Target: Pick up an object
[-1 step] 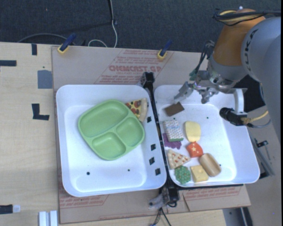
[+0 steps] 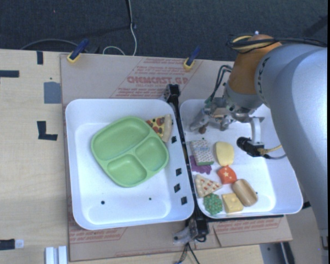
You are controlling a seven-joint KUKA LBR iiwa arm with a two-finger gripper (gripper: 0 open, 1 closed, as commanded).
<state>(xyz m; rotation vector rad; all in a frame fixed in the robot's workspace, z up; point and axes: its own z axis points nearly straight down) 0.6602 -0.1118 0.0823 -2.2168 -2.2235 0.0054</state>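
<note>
My gripper [image 2: 212, 126] hangs over the back part of the right bin [image 2: 283, 186], its two fingers apart and nothing between them. Just in front of it lie a pale checkered wafer [image 2: 202, 151] on a purple piece [image 2: 198, 163], and a yellow lump [image 2: 224, 153]. Nearer the front are a red tomato [image 2: 226, 174], a waffle wedge [image 2: 206, 186], a green broccoli [image 2: 213, 203], a yellow cheese block [image 2: 232, 202] and a brown bread roll [image 2: 245, 191]. The left bin [image 2: 80, 202] holds a green divided plate [image 2: 129, 150] with a pizza slice [image 2: 162, 125] at its back right edge.
The arm's grey body fills the right side above the right bin. A black cable end [image 2: 250, 146] hangs by the yellow lump. The wall between the bins [image 2: 179, 158] runs close to the wafer. Two clamps [image 2: 76, 54] [image 2: 191, 56] hold the cardboard at the back.
</note>
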